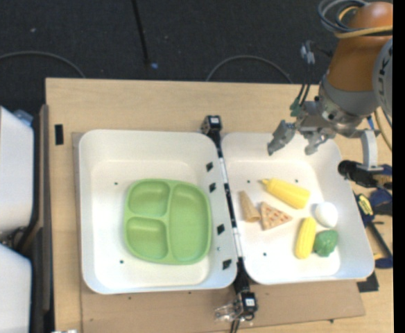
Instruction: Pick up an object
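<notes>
A: Where is the gripper (298, 139) sitting?
B: Upper right of the frame, hanging over the top edge of the right bin (341, 269). Fingers are spread wide, nothing between them.
A: Targets?
B: All lying in the right bin, lower right of the frame. A yellow corn (286, 192) is sitting closest to the gripper, with a white egg (325, 214) to its right. A second corn (305, 238) is touching a green broccoli (325, 242) near the bottom. A cone (248, 207) and a pizza slice (275, 216) are lying just beside each other toward the divider.
A: Left bin (98, 151)?
B: Holding a green tray (168, 220), flat and poor for pinching.
A: Best approach, judging from this?
B: I'm guessing the upper corn. It's lying apart from its neighbours, so the fingers are getting room on both sides. Line them across its narrow width, not along its length, and centre before closing. Avoid the lower corn; the broccoli is crowding it. The egg is looking round and likely slipping out.
</notes>
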Motion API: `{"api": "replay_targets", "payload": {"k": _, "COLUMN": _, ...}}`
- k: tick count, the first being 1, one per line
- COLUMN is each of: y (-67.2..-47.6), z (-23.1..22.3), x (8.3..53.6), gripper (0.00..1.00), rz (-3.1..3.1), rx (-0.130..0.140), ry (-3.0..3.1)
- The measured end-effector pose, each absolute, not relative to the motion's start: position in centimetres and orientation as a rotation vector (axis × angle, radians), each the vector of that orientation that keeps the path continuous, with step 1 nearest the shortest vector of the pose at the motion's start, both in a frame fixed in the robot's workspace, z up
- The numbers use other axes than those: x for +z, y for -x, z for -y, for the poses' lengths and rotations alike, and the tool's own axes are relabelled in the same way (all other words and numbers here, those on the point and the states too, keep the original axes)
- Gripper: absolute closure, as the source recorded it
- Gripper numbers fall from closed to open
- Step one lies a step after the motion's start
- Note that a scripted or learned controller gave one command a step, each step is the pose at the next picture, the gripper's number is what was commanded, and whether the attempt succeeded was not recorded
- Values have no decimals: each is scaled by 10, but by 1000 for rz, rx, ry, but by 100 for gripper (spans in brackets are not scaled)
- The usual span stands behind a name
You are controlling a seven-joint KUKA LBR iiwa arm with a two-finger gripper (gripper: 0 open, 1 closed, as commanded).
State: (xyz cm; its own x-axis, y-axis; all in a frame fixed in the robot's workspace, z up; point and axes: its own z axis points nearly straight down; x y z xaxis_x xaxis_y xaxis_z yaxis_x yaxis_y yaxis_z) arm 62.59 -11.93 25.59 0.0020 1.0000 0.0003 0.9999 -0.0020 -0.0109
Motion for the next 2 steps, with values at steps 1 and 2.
{"api": "replay_targets", "payload": {"k": 1, "y": -628, "z": 119, "x": 263, "gripper": 0, "rz": 2224, "rx": 0, "ry": 2221}}
{"api": "replay_targets", "payload": {"k": 2, "y": -625, "z": 114, "x": 202, "gripper": 0, "rz": 2219, "rx": 6, "ry": 2221}}
